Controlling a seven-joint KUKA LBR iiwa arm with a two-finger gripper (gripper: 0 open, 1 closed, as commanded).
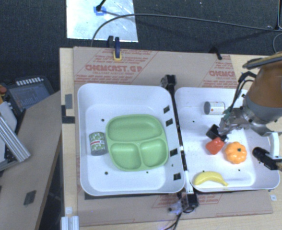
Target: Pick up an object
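From where I sit, the tool (217,132) is down in the right bin (193,99), its dark tip right over the red object (215,146), which looks like a small red pepper or strawberry. I cannot tell how the tool is set, or whether it has any real hold on the red object; the tip hides the contact. The red piece seems to rest on the bin floor, so I judge the pick as not yet done: the reach and descent look complete, the closing and lift are left.

Just beside the red object, to its right, sits the orange pumpkin (236,152), close enough that a lift might nudge it. Nearer the front edge lies the banana (209,178), apart from both. Behind the tool is a small white canister (214,108) on its side.

The left bin (90,99) holds a green divided tray (134,142) and a small can (98,143) beside it. Both bins stand on the table (146,63).
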